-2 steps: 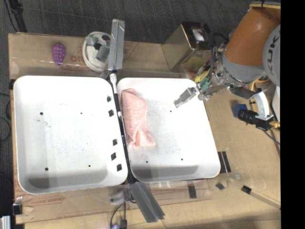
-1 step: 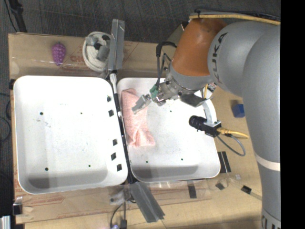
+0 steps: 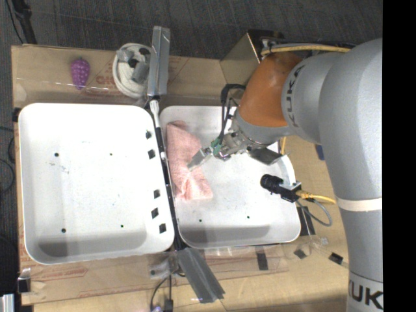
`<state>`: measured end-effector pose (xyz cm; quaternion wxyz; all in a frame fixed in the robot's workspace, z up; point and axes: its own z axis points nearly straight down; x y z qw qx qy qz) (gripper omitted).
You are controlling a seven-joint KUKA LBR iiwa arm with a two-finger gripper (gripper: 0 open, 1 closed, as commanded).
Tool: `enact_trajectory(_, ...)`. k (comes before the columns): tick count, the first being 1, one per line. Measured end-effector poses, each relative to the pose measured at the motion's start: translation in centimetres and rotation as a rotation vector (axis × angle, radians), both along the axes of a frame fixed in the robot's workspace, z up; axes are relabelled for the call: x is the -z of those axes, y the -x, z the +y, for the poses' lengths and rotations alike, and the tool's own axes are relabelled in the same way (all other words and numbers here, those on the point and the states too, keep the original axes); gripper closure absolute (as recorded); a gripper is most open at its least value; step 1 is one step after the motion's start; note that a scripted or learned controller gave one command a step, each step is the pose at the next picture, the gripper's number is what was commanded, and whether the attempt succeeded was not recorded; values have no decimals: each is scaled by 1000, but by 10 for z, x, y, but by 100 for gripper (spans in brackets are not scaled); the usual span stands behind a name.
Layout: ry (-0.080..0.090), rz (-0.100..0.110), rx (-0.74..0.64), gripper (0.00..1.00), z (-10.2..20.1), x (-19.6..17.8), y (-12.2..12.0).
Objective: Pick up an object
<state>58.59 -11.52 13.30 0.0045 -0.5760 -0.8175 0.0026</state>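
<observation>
Arm: reaches in over the right bin, wrist bent low to bring the tool to the cloth.
Pink cloth: crumpled against the bin's left wall, directly beneath and left of the tool.
Gripper: tips at the cloth; opening and hold cannot be told.

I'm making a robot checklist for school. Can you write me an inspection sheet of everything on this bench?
Surface: cardboard-covered bench bearing a left white bin and a right white bin, side by side.
Job's things: a pink cloth, crumpled, lying in the right bin near its left wall.
Clutter: a purple grape-like toy and a roll of white cord on the bench behind the left bin.
Grippers: the gripper reaches over the pink cloth; whether it grips the cloth is unclear.
Cables: a yellow cable by the right bin's right edge; a yellow hose over the arm.
Surroundings: dark carpet floor behind the bench.
</observation>
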Motion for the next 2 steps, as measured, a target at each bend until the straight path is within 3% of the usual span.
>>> enact_trajectory(1,0,-10,-62,0,0,39,-68)
enact_trajectory(2,0,-12,-50,0,-16,40,-11)
